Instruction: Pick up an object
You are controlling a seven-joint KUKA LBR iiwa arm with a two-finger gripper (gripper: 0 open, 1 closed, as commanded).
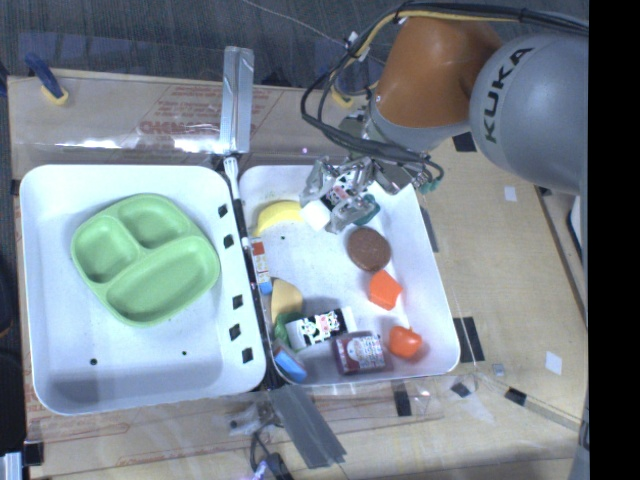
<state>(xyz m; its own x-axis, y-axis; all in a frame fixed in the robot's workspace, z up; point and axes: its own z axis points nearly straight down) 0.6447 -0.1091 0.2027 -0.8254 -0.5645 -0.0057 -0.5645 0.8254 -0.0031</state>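
Gripper [345, 196] sits low over the right bin [425, 268], at the bin's 12 o'clock end. Whether its jaws are wide, narrow or holding anything cannot be told; cables and metal hide them. A yellow piece [277, 214] lies at the gripper's 9 o'clock, a brown disc [369, 249] at its 5 o'clock. Further down lie an orange block [384, 290], a carton [315, 327], a jar [359, 353] and an orange ball [404, 342]. The left bin [60, 368] holds a green tray [146, 258].
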